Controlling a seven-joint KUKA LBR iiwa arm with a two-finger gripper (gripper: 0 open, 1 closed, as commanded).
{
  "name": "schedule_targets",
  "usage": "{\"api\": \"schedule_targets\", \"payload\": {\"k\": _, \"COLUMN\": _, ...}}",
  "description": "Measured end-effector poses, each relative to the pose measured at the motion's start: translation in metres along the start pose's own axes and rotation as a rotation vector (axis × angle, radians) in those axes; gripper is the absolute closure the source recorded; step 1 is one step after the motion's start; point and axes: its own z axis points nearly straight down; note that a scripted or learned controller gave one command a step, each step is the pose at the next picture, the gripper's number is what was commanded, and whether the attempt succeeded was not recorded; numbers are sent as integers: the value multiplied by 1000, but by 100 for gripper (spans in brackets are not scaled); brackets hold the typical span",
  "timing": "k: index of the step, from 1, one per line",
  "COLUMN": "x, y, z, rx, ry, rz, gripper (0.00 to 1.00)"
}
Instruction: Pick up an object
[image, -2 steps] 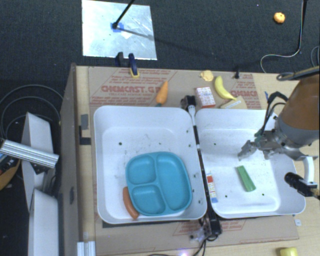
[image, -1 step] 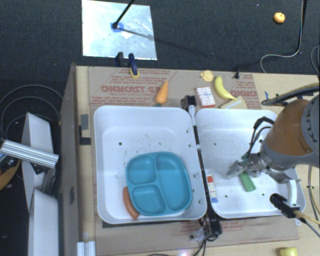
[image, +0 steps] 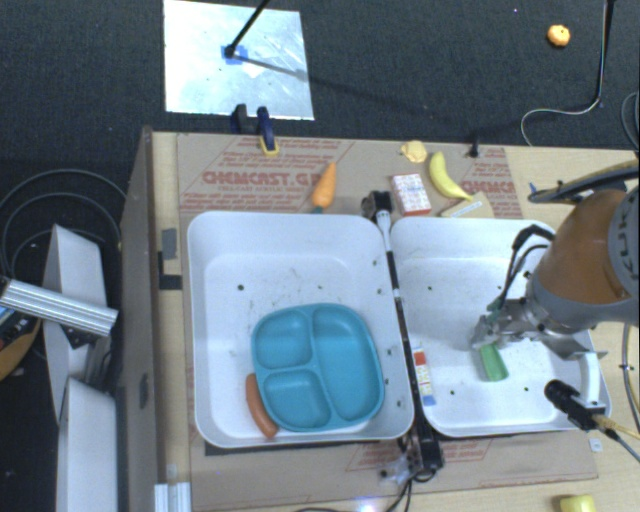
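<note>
Worktop: tan board (image: 300, 180) with red printed lettering, carrying two shallow white bins side by side; dark carpet around it.
Floor: a shiny silver sheet (image: 238, 60) lies on the carpet beyond the worktop's far edge; a small orange ball (image: 558, 36) sits far off to the right of that sheet.
Left bin: white (image: 230, 250); holds a blue three-compartment plate (image: 318, 366) toward its near side, and an orange sausage-shaped toy (image: 260, 405) just beside the plate's near-left edge.
Right bin: white (image: 450, 260), touching the left bin along a dark divider.
Behind the bins: toy carrot (image: 323, 186) at the left bin's far edge; small red-and-white box (image: 410, 194) and banana (image: 444, 177) at the right bin's far edge.
Arm: grey with orange band (image: 590, 262), reaching in over the right bin's right side, wrist angled down and toward the left bin.
Gripper: (image: 493, 335) low over the right bin's floor, right of centre; whether its fingers are spread or closed cannot be told, and no object is visibly between them.
Task object: green block (image: 492, 362), lying flat on the right bin's floor directly at the gripper's tip, on its near side.
Block axis: long axis runs roughly far-to-near, near end tilted slightly right.
</note>
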Motion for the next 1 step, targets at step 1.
{"api": "schedule_targets", "payload": {"k": 1, "x": 124, "y": -14, "z": -88, "rx": -6, "ry": 6, "rz": -16, "gripper": 100}}
